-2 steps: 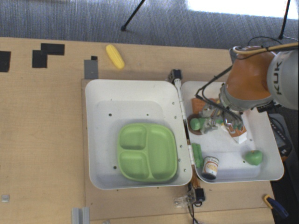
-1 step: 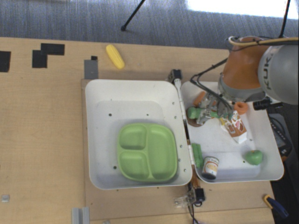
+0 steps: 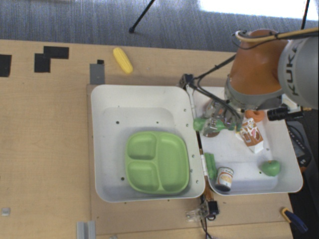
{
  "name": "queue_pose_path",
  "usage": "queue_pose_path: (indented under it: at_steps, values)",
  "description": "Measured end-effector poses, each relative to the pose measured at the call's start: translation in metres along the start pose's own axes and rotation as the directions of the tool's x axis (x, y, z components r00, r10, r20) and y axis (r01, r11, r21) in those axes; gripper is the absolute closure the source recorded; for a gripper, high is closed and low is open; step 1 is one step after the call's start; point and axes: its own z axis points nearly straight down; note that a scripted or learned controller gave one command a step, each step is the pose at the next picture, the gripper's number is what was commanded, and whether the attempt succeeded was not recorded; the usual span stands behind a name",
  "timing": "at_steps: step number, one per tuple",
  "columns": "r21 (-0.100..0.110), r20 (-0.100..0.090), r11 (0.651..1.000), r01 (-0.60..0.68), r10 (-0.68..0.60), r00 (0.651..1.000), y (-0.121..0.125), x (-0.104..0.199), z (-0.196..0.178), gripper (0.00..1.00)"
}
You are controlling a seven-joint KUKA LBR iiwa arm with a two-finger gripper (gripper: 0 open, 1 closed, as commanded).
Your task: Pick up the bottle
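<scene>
My gripper [image 3: 217, 122] hangs low over the upper left part of the right bin [image 3: 286, 183], under the orange wrist band. A green, bottle-like thing [image 3: 200, 124] lies right at the gripper's left side, against the wall between the two bins. The view is too cluttered to tell whether the gripper touches it or has hold of it. A second elongated green object [image 3: 209, 164] lies lower down along the same wall.
The right bin also holds an orange and white carton [image 3: 251, 134], a small can [image 3: 225, 178] and a green round item [image 3: 270, 168]. A green divided plate [image 3: 157, 162] sits in the left bin [image 3: 107, 113]. A yellow corn cob [image 3: 122, 60] lies on the bench behind.
</scene>
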Motion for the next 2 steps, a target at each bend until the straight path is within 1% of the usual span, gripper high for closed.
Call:
queue_pose_path:
  at_steps: [1,2]
  values:
    - [-0.001,0.002,1.000,0.001,-0.001,1.000,0.001,-0.001,-0.009,1.00]
    - [0.002,-0.003,0.986,-0.165,0.165,0.986,0.009,0.078,-0.046,1.00]
